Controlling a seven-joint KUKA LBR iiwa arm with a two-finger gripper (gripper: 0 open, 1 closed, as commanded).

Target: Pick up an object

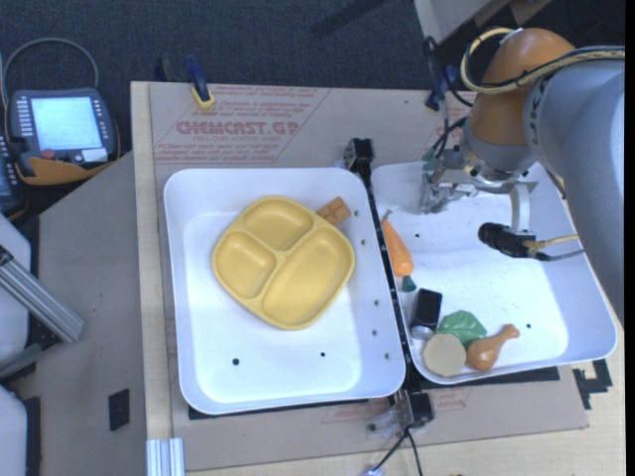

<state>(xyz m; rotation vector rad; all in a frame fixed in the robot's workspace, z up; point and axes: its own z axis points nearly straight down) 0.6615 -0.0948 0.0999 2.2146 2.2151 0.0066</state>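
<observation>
My gripper (435, 198) hangs low over the far left corner of the right bin (556, 296), under the orange wrist band. Nothing shows in its grasp. An orange carrot (398, 249) lies just in front of it along the bin's left wall. Further toward the front are a black block (427, 308), a green leafy piece (462, 323), a round beige slice (445, 354) and a brown drumstick (492, 345). The left bin (198, 345) holds a yellow divided plate (284, 261) with a small brown block (334, 210) at its far right edge.
A black part with a yellow cable (508, 238) hangs off the arm over the middle of the right bin. A divider with black clamps (359, 153) runs between the bins. A teach pendant (64, 132) lies off the bench at far left.
</observation>
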